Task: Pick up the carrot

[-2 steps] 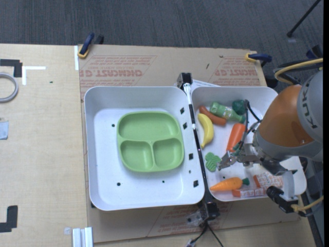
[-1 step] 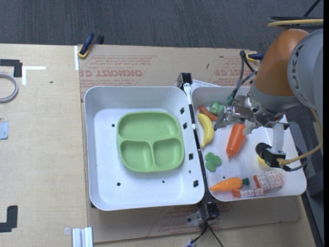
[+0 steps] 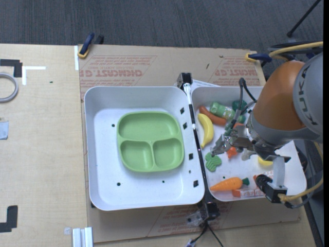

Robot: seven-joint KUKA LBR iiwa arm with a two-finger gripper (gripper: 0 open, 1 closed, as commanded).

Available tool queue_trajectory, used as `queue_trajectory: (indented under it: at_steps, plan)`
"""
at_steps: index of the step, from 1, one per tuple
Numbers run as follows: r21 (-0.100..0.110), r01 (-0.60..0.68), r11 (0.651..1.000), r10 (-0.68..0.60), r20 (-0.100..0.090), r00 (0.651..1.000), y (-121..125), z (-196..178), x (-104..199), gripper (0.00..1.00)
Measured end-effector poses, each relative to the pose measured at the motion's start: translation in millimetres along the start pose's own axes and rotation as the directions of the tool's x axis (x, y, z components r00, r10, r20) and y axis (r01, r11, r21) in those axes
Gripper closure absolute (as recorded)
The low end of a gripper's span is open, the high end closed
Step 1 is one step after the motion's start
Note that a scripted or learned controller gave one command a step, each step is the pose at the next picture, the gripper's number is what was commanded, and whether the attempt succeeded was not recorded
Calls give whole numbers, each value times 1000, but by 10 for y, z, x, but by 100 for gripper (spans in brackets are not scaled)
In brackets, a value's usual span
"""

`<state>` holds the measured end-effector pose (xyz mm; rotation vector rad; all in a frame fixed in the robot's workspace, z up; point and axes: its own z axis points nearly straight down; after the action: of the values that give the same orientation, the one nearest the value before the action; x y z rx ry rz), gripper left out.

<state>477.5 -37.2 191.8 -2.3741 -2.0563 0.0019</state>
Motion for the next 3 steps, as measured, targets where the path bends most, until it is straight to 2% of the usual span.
queue_trajectory:
  at_steps: [1, 2, 3]
  plan:
    - [-3, 368, 930, -368, 2, 930, 666, -524, -164, 0]
    - [-2, 507, 862, -507, 1, 862, 4, -2, 4, 0]
    - [-2, 350, 937, -350, 2, 937, 431, -2, -140, 0]
